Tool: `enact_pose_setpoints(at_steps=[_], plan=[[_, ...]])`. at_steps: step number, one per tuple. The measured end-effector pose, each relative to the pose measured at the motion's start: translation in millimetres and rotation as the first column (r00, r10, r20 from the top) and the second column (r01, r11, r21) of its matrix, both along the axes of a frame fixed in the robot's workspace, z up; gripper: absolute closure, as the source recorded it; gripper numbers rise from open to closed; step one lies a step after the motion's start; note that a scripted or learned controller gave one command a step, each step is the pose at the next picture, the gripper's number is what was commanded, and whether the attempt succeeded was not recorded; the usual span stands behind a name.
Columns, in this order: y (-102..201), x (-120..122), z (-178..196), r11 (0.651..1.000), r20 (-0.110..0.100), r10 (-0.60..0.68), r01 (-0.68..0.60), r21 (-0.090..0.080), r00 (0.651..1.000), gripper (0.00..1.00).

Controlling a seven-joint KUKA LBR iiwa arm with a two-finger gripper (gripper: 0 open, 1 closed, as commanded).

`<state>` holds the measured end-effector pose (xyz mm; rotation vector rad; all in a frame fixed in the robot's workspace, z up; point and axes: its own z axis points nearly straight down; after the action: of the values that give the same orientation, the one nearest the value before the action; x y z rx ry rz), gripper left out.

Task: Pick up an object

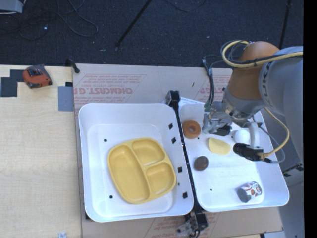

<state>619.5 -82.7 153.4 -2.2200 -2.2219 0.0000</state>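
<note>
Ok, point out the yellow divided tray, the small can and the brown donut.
yellow divided tray (142, 170), camera view, centre ridge
small can (249, 191), camera view, its side
brown donut (191, 129), camera view, top face

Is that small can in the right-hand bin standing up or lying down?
Lying down. The can rests on its side near the right bin's front corner, its grey end facing left and its printed side showing on top.
</note>
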Motion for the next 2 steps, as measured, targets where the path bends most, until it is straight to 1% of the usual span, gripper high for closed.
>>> enact_pose_setpoints(at_steps=[1, 2], plan=[[-8, 8, 49, 1.000, 0.002, 0.001, -0.001, -0.001, 1.000, 1.00], [-13, 7, 111, 1.000, 0.002, 0.000, 0.000, -0.001, 1.000, 1.00]])
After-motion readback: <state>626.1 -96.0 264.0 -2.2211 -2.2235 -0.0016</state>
